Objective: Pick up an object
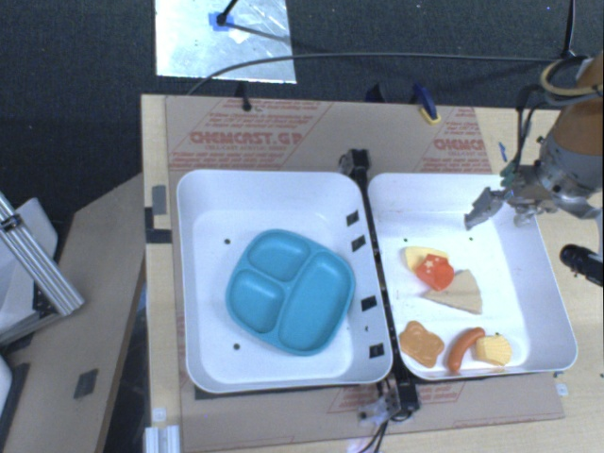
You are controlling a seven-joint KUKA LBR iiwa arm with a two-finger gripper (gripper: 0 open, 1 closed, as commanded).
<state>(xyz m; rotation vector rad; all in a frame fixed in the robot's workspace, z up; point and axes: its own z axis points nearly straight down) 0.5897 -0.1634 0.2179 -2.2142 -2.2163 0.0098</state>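
The right bin [552, 295] holds several toy foods. A yellow piece [422, 253] and a red tomato [436, 273] touch each other, with a tan wedge [460, 294] just below them. Along the bin's front lie an orange bread-like piece [421, 343], a sausage [463, 347] and a yellow chunk [493, 350]. My gripper [500, 211] hangs over the bin's back right part, above and to the right of the tomato. Its fingers [478, 209] are spread and open, with nothing between them.
A blue divided plate [290, 291] lies in the left bin [203, 253]. Black clips [359, 243] run along the seam between the bins. A cable crosses the back of the bench, and a blue-and-yellow clamp [426, 103] sits at the bench's far edge.
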